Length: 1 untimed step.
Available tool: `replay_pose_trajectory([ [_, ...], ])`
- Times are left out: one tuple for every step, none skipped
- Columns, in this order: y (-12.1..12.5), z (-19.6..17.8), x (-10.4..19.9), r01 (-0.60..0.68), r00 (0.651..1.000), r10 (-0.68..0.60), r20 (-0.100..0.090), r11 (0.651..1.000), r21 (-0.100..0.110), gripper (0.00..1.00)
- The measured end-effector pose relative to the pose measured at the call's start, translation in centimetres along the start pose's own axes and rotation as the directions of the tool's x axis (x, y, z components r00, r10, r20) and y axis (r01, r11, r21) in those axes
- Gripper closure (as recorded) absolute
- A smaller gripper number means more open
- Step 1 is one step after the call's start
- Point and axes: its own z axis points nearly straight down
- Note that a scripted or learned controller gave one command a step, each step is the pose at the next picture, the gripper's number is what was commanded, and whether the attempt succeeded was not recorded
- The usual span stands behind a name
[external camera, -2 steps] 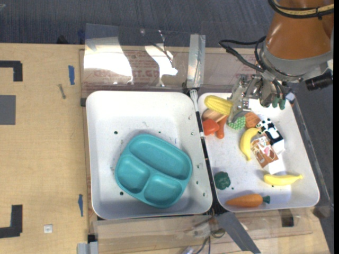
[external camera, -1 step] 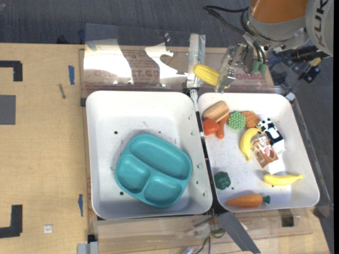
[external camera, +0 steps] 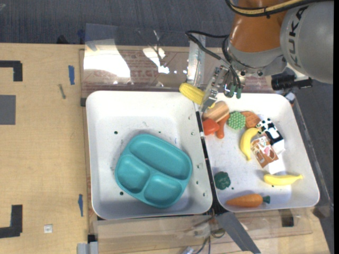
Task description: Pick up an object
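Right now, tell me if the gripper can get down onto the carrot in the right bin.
Probably yes. The carrot lies alone near the right bin's front edge with nothing on top of it, the broccoli and banana apart from it. The gripper hangs over the far rim.

From my remote desk: smooth white plastic bins [external camera: 100, 110], glossy teal plastic divided plate [external camera: 153, 169], matt light-wood bench [external camera: 37, 157], shiny clear film sheet [external camera: 137, 62] w/ glare, glossy orange arm shell [external camera: 259, 15].

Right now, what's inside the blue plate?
Nothing that I can see. The blue plate lies in the left bin with three bare compartments. Whatever is under the plate is covered.
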Motion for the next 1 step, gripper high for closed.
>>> replay_pose_trajectory([
  [2.84, -1.70, -0.39, -0.104, 0.995, 0.104, 0.009, 0.995, -0.005, 1.00],
])
